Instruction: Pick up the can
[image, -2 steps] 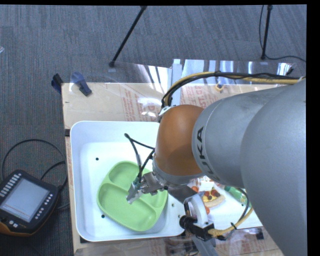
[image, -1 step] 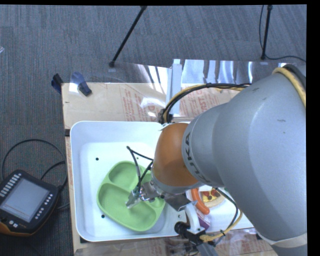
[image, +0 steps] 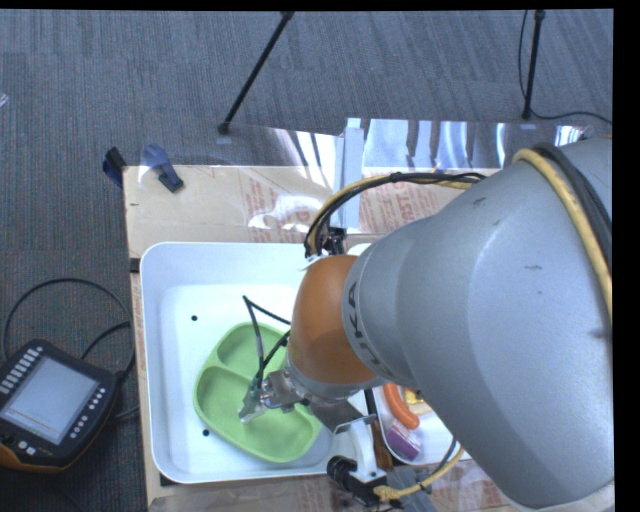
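Fills the frame from 1 to 5 o'clock: a bulky grey arm (image: 500, 330), with an orange band (image: 325, 320) near the centre and black cables looping round it. Beneath it, a table (image: 200, 205) covered in printed cardboard, reaching toward 11 o'clock. On that table, at 8 o'clock of centre, a shallow white bin (image: 165, 300). Inside the bin, toward its 5 o'clock corner, a green divided plate (image: 225, 385) lying flat. On the grey floor at 8 o'clock, well apart from the table, a control tablet (image: 45, 405) with a pale screen and a trailing cable. Just below the orange band, at 7 o'clock of it, the claw (image: 258, 405), poised over the plate's middle; whether apart or together, cannot tell. Nothing seen clamped in it. At 5 o'clock of the claw, under the arm, an orange stick (image: 398, 405) and a purple packet (image: 405, 438). Place of the can: cannot tell.
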